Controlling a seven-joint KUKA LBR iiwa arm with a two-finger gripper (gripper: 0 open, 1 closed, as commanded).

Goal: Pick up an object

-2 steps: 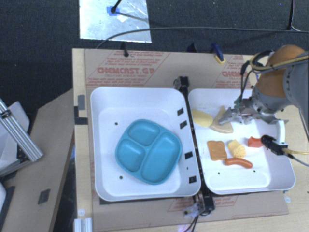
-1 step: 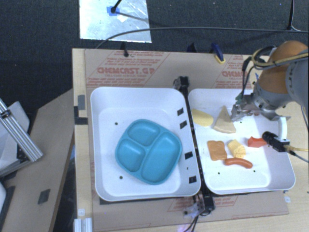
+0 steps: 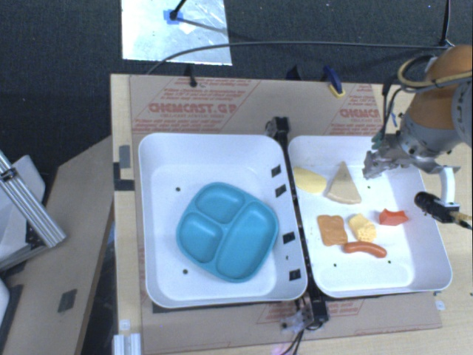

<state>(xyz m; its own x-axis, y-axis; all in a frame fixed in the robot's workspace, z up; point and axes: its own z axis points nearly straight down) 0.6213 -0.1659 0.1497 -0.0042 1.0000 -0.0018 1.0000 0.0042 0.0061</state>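
While the gripper (image 3: 372, 166) hangs over the right bin (image 3: 429, 272), whether it is wide or narrow cannot be told, and nothing shows in its grasp. Just beside it lies a pale cheese wedge (image 3: 344, 184), a smooth triangle with its tip toward the far wall. Left of the wedge sits a glossy yellow oval piece (image 3: 309, 180). Nearer than the wedge lie a toast slice (image 3: 332, 229), a knobbly corn piece (image 3: 362, 228), a sausage (image 3: 364, 249) stretched left to right, and a red piece (image 3: 393, 216)
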